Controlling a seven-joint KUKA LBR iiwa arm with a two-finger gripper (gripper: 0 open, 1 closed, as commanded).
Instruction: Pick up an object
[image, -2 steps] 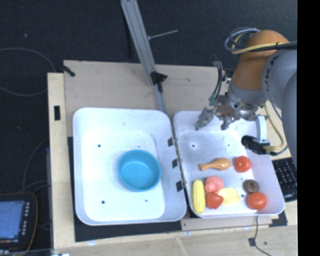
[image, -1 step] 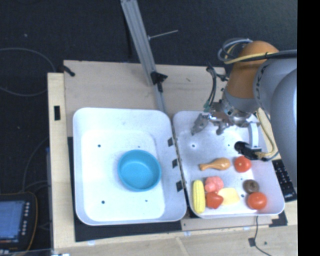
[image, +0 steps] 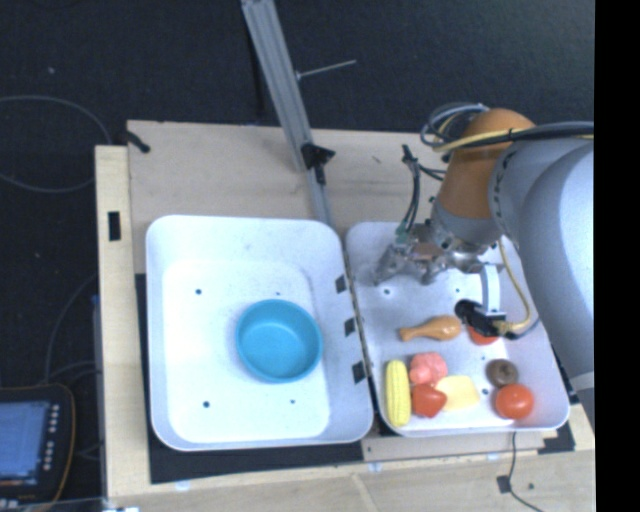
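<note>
jaws (image: 402, 262) over right bin (image: 368, 262) (far end) | drumstick (image: 432, 328) nearer

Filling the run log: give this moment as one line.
gripper over right bin, upper part | nothing seen held | chicken leg, corn below | blue bowl in left bin

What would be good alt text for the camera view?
The gripper hovers at the far end of the right bin, whose near end holds toy food including a corn cob and tomato; the left bin holds a blue bowl.
</note>
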